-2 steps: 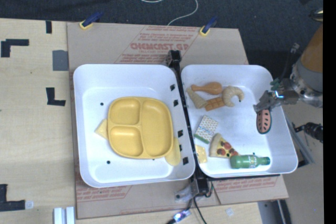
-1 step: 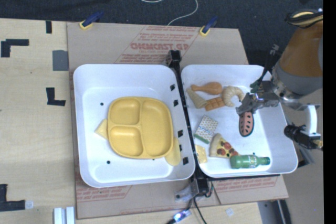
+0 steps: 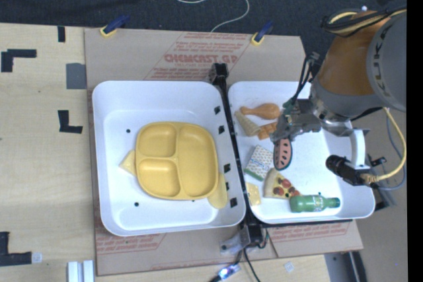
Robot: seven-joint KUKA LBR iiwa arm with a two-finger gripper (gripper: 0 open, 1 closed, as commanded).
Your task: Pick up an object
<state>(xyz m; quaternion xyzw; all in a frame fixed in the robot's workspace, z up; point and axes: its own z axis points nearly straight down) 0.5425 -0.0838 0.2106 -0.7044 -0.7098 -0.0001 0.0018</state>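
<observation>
Tool seen over right bin, watermelon slice apparently pinched between fingers, just above bin floor. Toys crowded along left wall; right half of bin open. Yellow tray seated in left bin.

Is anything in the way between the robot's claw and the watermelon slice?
Nothing visible. The gripper hangs right over the watermelon slice in the right bin. The drumstick lies off to the upper left, the pizza slice below.
</observation>
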